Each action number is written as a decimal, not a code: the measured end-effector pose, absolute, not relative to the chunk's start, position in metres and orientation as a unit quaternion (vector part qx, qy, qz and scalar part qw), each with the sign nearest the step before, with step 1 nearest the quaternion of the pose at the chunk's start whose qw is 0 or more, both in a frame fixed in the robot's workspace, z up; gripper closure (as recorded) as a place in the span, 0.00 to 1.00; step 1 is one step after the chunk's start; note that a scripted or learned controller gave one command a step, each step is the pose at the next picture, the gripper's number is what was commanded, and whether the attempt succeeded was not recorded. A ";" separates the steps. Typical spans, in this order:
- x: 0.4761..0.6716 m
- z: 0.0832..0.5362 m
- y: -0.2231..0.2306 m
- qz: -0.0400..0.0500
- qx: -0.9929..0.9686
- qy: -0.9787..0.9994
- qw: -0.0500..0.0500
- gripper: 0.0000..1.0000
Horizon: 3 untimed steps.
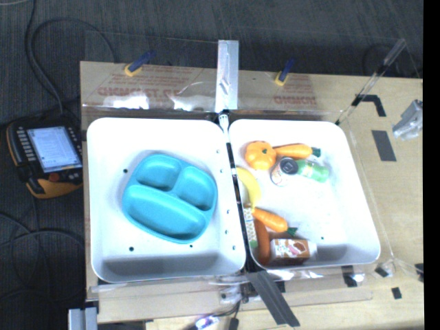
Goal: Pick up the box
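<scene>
I'm counting two shallow white bins, one blue sectioned plastic tray, two orange carrots, one yellow banana, one orange fruit, one green-capped bottle and one brown box.

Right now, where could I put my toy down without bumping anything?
Best spot: right bin's bare floor right of the box and below the bottle. Also the left bin around the blue tray. The right bin's left side is crowded.

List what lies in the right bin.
In the right bin: an orange, a carrot, a green bottle, a banana, a second carrot and the box. Anything beneath them is covered.
</scene>
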<state>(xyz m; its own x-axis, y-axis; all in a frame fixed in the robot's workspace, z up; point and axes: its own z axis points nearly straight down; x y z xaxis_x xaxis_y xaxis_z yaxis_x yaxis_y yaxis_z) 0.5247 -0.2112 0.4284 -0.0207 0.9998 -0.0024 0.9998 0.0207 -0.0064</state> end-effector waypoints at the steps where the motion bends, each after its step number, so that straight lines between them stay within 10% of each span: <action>1: 0.527 0.435 -0.211 0.006 -0.699 -0.715 0.003 1.00; 3: 0.531 0.447 -0.212 0.012 -0.699 -0.715 0.006 1.00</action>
<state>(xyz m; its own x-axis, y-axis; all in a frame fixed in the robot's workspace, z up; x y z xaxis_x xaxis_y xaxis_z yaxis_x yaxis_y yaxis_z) 0.5315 -0.2119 0.4469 -0.0238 0.9997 -0.0083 0.9994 0.0236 -0.0256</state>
